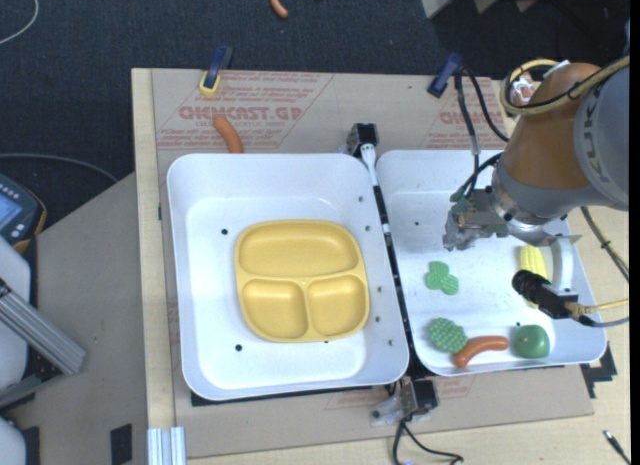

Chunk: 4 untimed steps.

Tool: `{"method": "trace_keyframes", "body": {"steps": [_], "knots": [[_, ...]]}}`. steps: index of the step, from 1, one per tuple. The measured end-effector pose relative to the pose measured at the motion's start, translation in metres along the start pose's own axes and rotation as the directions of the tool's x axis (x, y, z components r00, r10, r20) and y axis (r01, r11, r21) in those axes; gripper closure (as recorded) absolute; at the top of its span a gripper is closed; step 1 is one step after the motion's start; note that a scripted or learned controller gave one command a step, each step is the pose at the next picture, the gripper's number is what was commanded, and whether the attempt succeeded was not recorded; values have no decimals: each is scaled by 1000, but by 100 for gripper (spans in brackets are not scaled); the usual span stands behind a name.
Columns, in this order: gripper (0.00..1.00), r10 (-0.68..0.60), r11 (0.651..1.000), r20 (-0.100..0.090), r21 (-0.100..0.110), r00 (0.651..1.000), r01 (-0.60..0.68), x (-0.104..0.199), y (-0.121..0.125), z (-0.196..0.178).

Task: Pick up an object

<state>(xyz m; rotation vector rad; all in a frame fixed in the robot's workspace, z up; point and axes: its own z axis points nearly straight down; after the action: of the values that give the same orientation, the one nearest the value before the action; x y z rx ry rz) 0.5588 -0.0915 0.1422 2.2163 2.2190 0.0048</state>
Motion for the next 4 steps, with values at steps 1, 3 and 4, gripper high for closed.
{"method": "trace_keyframes", "body": {"steps": [1,3,4], "knots": [[100,1,1000,1,-2,1000,-1,-10,6,-52],[100,-3,1000,-5,10,1000,3,38,-13,-73],[100,0,1000,-1,3,1000,0,35,-14,-86]]}}
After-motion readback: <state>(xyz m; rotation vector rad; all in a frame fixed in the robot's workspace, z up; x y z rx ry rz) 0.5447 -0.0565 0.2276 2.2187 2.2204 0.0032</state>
